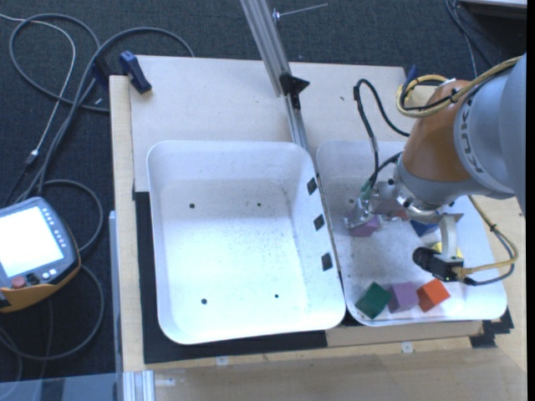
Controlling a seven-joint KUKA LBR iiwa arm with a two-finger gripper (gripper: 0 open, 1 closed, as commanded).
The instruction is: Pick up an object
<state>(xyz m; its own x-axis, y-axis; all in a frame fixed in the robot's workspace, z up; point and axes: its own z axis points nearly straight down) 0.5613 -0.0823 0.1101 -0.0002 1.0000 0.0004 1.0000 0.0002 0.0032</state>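
My gripper (364,215) is low in the right bin (334,161), near its left wall. A small mauve block (363,228) lies right at the gripper's tip, touching it or just under it. Along the bin's front edge sit a green block (374,299), a purple block (405,295) and an orange block (432,294) in a row. A blue block (423,227) shows partly from under the wrist, and a bit of yellow (434,248) lies beside it.
The left bin (226,241) stands beside the right one, their walls meeting near the gripper. A metal pole (267,36) slants up from the bins' back. A black cable (368,132) loops from the arm. A teach pendant (29,245) lies off the bench at left.
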